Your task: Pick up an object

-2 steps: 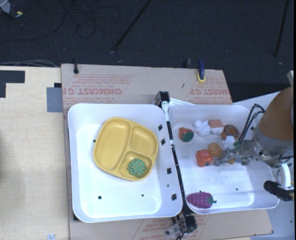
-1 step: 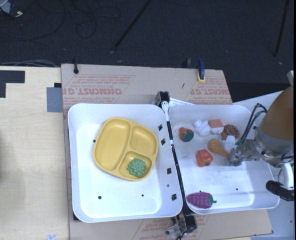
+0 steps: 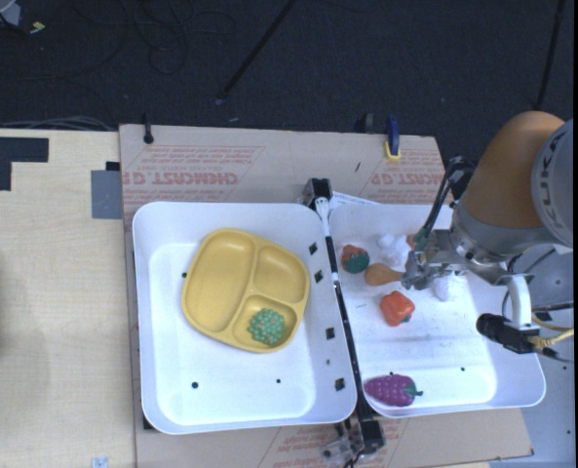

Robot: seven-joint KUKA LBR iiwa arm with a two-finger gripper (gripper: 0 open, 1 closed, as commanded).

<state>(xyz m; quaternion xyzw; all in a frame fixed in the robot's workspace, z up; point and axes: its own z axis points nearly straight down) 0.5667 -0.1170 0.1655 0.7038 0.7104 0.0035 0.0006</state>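
Cardboard (image 3: pixel 269 169) reads "CHEMCRZT" (upside down); gripper (image 3: pixel 420 276) above right bin (image 3: pixel 464 383), finger state unclear.

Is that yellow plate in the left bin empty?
No. The yellow plate holds a green bunch of grapes in its near compartment; the other compartments look bare.

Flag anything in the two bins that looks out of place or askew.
The purple grapes sit up on the near rim of the right bin, at its corner, rather than flat on the floor. The yellow plate lies turned at an angle to the left bin. Nothing looks spilled or broken.
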